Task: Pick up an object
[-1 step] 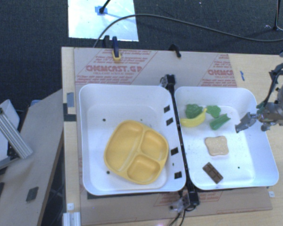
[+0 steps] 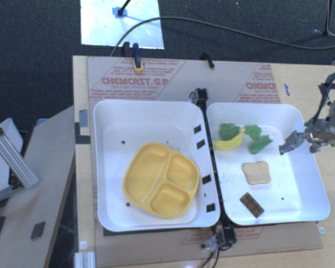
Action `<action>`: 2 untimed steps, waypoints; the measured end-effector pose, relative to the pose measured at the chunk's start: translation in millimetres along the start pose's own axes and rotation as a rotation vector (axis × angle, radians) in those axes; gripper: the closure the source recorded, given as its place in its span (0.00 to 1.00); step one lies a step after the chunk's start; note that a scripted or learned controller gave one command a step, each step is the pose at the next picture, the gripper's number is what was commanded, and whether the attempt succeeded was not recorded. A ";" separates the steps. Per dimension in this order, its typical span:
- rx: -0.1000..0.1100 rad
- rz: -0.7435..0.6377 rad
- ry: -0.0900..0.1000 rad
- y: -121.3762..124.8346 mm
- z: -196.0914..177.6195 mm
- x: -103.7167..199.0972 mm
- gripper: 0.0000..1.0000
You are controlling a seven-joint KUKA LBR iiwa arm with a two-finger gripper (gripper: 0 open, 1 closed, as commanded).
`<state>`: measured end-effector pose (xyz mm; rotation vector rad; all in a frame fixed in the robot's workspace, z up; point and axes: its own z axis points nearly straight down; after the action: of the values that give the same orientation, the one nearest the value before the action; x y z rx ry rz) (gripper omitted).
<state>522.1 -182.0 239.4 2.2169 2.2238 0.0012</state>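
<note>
Left bin (image 2: 109, 149) holds only the yellow divided tray (image 2: 161, 179), too big to grab. Right bin (image 2: 310, 188) has the pickable stuff: green pieces (image 2: 251, 138), banana (image 2: 229, 144), toast slice (image 2: 257, 173), chocolate bar (image 2: 251, 204). Gripper (image 2: 293, 142) sits at the right bin's right edge, nearest the greens; can't tell its state.

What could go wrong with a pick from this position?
1. The banana touches both green pieces, so a grab there may snag or scatter neighbours.
2. The hand sits near the right bin's wall, so descending there could clip it.
3. The flat chocolate bar may slip.
</note>
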 end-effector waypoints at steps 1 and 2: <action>0.003 0.002 0.001 4.6 42.6 -0.5 0.00; 0.004 0.001 0.002 7.7 101.7 7.5 0.00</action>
<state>530.0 -174.6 137.7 2.2210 2.2249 -0.0008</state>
